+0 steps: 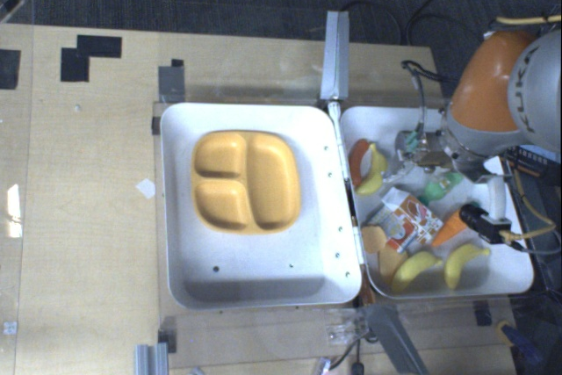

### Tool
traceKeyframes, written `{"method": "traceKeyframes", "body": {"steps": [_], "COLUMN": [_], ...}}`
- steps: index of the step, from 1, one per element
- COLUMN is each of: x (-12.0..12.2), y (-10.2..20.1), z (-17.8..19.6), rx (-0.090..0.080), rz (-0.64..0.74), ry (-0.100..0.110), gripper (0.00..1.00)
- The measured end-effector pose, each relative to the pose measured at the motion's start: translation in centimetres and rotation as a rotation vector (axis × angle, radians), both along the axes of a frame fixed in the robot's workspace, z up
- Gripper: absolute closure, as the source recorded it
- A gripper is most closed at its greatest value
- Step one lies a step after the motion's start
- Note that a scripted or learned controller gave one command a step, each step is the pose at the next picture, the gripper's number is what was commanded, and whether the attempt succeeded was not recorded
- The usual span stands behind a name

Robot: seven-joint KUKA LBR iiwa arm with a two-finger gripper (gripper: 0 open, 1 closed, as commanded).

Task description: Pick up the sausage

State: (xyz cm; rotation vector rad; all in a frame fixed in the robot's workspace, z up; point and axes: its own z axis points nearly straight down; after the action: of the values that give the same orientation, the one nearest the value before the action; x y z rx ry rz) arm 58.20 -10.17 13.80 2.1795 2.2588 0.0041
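The big grey arm [514, 97] hangs over the right-hand bin [518, 281], its gripper [423, 150] low among the toy food near the bin's far end. From where I stand I can't tell how wide the gripper is set, and nothing I can make out sits in its grasp. The other bin [255, 285], beyond the dividing wall from the tool, carries a yellow divided tray [248, 180] and plays no part here. What I take for the sausage [357, 161] lies just beside the gripper, on its side toward that dividing wall, close against the wall. I'd say the approach is not finished: the tool needs to shift across toward the wall before it closes. The awkward bit is the banana piece [374, 173] lying against the sausage on the gripper's side and partly over it, so a careless close would likely catch the banana instead. Coming down over the sausage's bare far end, with the grip across its narrow width and room left for the wall, looks the safer bet. A printed packet [409, 220] sits nearer me than the tool, apart from the sausage, and shouldn't interfere. The sausage itself is small, reddish-brown, rounded and smooth-looking, probably slippery plastic, and only part of it shows.
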Motion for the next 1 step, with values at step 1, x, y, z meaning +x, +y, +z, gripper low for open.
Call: {"method": "traceKeyframes", "body": {"steps": [1], "x": [5.90], "y": [1.66], "z": [-4.96], "rx": [0.000], "rz": [-0.155], "ry": [-0.006], "gripper": [0.00]}}
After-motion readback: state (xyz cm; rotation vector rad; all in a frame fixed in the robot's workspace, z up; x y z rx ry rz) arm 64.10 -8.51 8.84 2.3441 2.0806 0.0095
